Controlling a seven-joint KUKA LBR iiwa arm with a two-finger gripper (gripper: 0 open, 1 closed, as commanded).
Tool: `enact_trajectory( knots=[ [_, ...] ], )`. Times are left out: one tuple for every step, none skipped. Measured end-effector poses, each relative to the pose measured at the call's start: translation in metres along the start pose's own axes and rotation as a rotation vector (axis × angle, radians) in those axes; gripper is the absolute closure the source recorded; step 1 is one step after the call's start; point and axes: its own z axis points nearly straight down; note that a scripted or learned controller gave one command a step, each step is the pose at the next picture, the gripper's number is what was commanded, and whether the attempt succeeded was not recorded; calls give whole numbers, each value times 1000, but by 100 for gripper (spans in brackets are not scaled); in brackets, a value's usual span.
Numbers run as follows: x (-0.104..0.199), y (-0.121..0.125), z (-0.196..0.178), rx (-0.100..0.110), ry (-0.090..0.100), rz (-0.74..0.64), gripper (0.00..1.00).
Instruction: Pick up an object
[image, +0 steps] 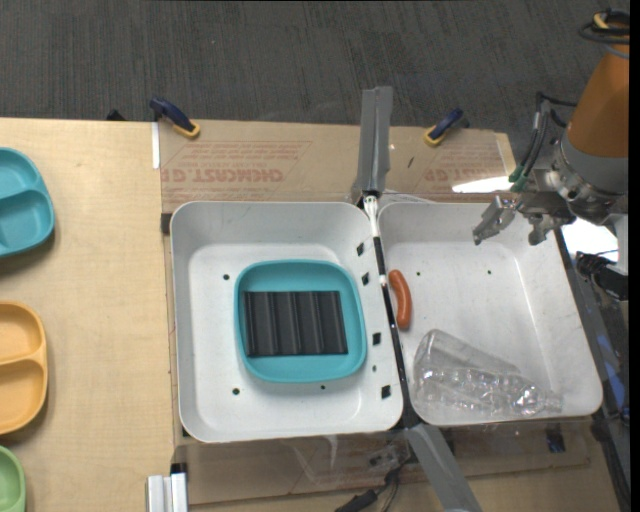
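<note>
The grey arm with its orange band came in from the right, and its two-finger gripper (513, 223) hung over the far right corner of the right-hand shallow white bin (575, 300). Its two dark fingers (487, 226) stood spread apart with open space between them and nothing held.

Inside that right-hand bin, a small orange sausage-shaped object (401, 298) lay against the left wall, lengthwise along it, about midway between the far and near edges. A crumpled clear plastic bottle (470, 378) lay on its side in the near part of the same bin, running from near the left wall toward the near right corner. The gripper was well apart from both.

The left-hand shallow white bin (200, 330) held a teal rounded-square tray with a dark ribbed insert (299, 322), sitting near its middle.

The two bins rested side by side on a brown cardboard sheet (260, 165), fastened at its far edge by two blue-and-yellow clamps (173, 116). On the pale wooden benchtop (90, 200) along the left edge sat a teal divided plate (20, 205), an orange divided plate (18, 365) nearer the front, and a slice of a green plate (8, 480) at the near left corner.
</note>
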Motion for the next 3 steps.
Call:
enact_trajectory(
  knots=[
    [-94,-40,46,0,-1,-12,0],
    [-92,-118,69,0,1,44,0],
    [-67,-117,60,-1,1,4,0]
  ],
)
